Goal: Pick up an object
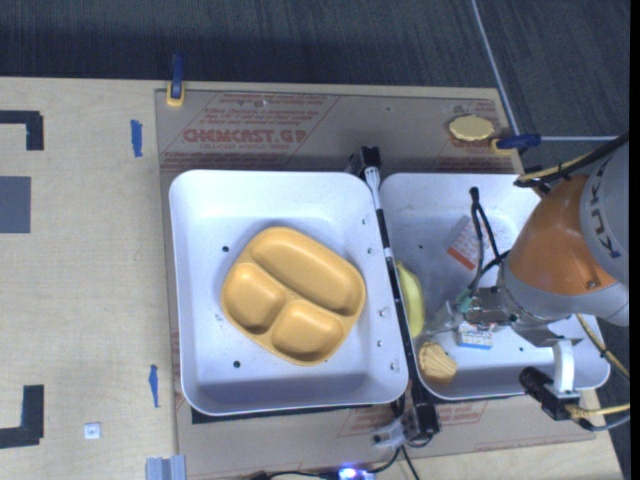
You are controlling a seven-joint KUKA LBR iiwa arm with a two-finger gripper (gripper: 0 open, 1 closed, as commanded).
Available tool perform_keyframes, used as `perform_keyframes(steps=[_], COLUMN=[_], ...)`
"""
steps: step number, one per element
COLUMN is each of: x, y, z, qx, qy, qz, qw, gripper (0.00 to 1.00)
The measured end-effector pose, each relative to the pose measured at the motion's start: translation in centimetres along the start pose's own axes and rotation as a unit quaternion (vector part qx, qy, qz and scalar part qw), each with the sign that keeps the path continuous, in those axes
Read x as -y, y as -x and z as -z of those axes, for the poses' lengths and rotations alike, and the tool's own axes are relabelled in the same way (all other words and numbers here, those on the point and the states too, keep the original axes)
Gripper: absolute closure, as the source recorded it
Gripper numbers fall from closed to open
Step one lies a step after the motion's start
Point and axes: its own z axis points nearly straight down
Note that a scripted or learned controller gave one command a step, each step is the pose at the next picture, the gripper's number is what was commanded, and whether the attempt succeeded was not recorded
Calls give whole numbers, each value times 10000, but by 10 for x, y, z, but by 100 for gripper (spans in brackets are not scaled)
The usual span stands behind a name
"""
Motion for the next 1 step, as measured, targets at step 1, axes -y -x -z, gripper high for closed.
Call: perform_keyframes(steps=[1], x=[0], y=[-1], z=[0], qx=[6], qy=[2], qz=[-5], qw=[10000], gripper=[0])
